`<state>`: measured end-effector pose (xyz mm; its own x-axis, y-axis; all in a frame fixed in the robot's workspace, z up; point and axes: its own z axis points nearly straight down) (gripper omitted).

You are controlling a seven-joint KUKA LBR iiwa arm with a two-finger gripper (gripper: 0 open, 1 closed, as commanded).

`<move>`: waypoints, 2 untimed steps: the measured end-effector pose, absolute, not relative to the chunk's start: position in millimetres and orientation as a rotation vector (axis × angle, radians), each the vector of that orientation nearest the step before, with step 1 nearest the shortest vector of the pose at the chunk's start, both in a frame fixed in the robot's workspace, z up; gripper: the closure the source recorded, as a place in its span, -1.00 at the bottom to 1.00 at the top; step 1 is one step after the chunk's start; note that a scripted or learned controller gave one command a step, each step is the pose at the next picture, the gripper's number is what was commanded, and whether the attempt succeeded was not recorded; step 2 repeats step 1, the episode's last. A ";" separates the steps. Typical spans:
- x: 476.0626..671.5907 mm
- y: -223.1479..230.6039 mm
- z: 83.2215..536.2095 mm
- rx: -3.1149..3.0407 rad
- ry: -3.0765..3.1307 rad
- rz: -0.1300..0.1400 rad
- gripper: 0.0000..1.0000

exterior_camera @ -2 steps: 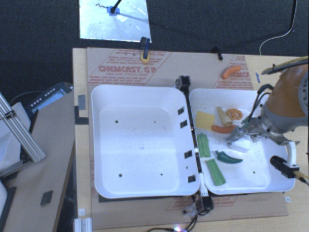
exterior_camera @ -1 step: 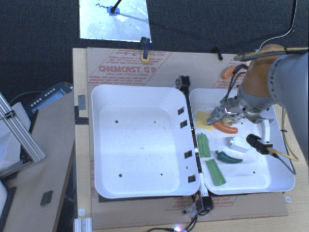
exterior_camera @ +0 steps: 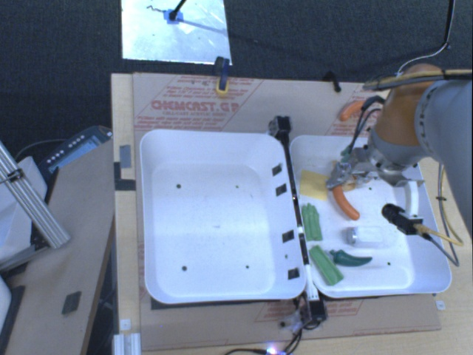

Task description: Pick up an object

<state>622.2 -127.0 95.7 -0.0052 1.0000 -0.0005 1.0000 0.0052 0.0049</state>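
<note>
From above and at a slant we look down on a bench topped with a tan cardboard sheet [exterior_camera: 199, 98] printed in red lettering; two shallow white bins sit on it side by side, the left bin [exterior_camera: 214, 143] bare inside but for a few small dark dots on its floor, the right bin [exterior_camera: 425, 272] holding the clutter. The grey arm [exterior_camera: 443, 120] with its orange band reaches in from the right, and its gripper [exterior_camera: 341, 177] hangs low over the far left part of the right bin; we cannot tell how it is set. Just beneath it an orange carrot-shaped piece [exterior_camera: 346, 203] lies on the bin floor, touching or nearly touching the tool; a pale yellow slab [exterior_camera: 314, 185] rests beside it toward the divider. Nearer the camera we see a green ridged piece [exterior_camera: 311, 221] along the divider, a second green piece [exterior_camera: 326, 265] below it, a dark green pepper shape [exterior_camera: 352, 257] just beside that, and a clear, small cylinder [exterior_camera: 367, 235] between them and the carrot. A black clip row [exterior_camera: 288, 198] joins the two bins. Beyond the bench lies dark carpet [exterior_camera: 310, 21], with a shiny silver panel [exterior_camera: 176, 21] on it; a yellow-and-blue clamp [exterior_camera: 222, 76] grips the cardboard's far edge; to the left stand a wooden side table [exterior_camera: 55, 272] and a metal rail [exterior_camera: 29, 202].
</note>
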 end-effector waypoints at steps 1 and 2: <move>672.8 -6.8 191.6 2.198 2.234 0.020 1.00; 672.8 -6.8 191.6 2.198 2.234 0.020 1.00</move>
